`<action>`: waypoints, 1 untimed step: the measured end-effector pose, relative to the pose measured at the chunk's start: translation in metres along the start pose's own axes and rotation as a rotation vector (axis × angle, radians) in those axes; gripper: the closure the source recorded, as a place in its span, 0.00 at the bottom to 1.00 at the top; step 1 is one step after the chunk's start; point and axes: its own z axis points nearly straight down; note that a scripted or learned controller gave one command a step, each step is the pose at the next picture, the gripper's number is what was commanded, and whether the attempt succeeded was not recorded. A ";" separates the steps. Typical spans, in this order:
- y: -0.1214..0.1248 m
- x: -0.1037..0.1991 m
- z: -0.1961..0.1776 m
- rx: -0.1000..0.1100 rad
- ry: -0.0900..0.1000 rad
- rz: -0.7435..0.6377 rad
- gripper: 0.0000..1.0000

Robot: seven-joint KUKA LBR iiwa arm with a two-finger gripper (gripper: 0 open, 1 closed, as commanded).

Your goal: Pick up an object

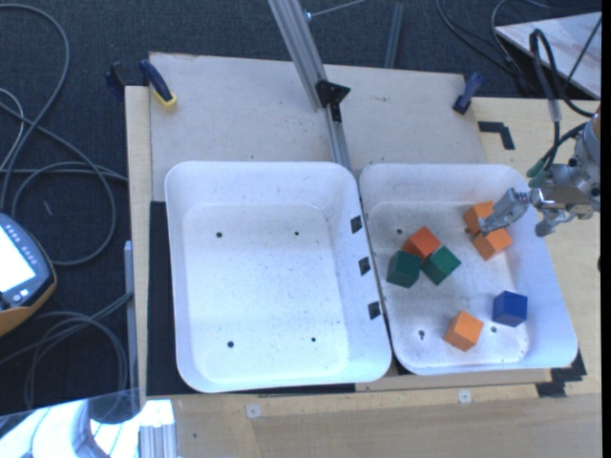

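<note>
Arm (pixel 582 175) cut off at right edge. Hand (pixel 523 213) small, finger state unclear. Orange block (pixel 477 216) partly hidden behind finger. Handheld screen device (pixel 17 270) cropped at left edge.
</note>
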 end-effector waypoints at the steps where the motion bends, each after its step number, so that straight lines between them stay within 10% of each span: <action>1: 0.070 0.016 0.013 -0.003 -0.002 -0.004 0.00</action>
